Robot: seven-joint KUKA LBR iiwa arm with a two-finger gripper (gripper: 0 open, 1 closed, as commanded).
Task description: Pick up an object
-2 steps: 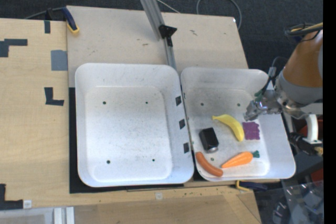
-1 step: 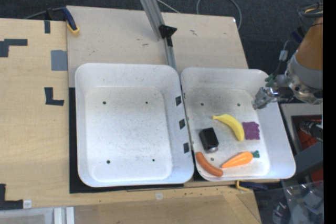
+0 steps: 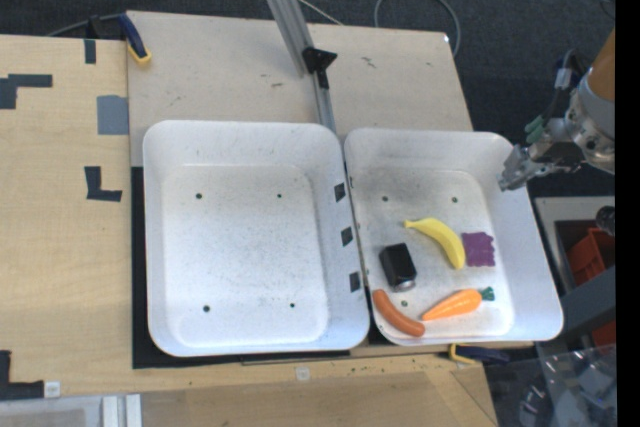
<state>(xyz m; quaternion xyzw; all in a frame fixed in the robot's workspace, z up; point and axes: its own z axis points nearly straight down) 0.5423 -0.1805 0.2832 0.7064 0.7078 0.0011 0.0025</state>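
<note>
The right bin holds a yellow banana, a purple piece, a black block, an orange carrot and a reddish sausage. All lie in its near half. My gripper hangs at the bin's right rim, above and right of the banana, apart from every object. Nothing shows between its fingers.
The left bin sits beside the right one. A slanted metal pole crosses the back of the bench. A yellow and blue clamp sits at the bench's far left corner.
</note>
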